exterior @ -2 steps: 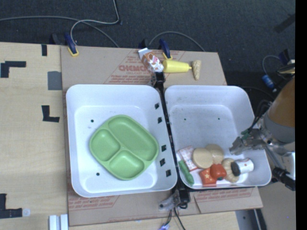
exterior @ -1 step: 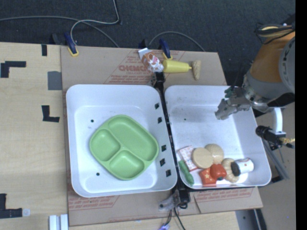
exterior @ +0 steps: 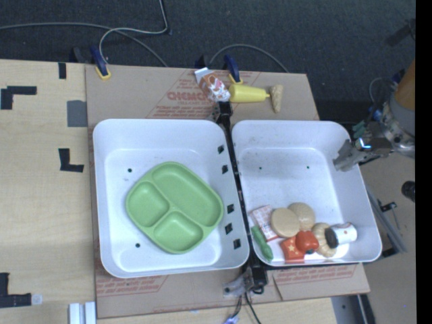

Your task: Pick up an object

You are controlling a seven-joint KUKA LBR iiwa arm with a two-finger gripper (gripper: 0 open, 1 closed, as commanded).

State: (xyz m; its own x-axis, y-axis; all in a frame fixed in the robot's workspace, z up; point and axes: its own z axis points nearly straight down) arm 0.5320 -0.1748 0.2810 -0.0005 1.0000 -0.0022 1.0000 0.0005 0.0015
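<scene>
Toy food pile [exterior: 302, 231]: tan rounds, red piece, green pod, white-capped item, clustered in the right bin's [exterior: 297, 140] near corner. Green divided plate [exterior: 175, 206] in the left bin [exterior: 111, 140]. Gripper [exterior: 345, 155] at the right bin's far-right rim; jaws' state unclear.

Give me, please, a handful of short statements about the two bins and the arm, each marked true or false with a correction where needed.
1. The green divided plate lies in the left bin. True.
2. The small food items are piled in the far left corner of the right bin. False: they sit along its near edge, towards the right.
3. The gripper is at the right bin's right rim, away from the pile. True.
4. A yellow object lies inside the left bin. False: it lies on the cardboard beyond the bins.
5. The plate has three compartments. True.
</scene>
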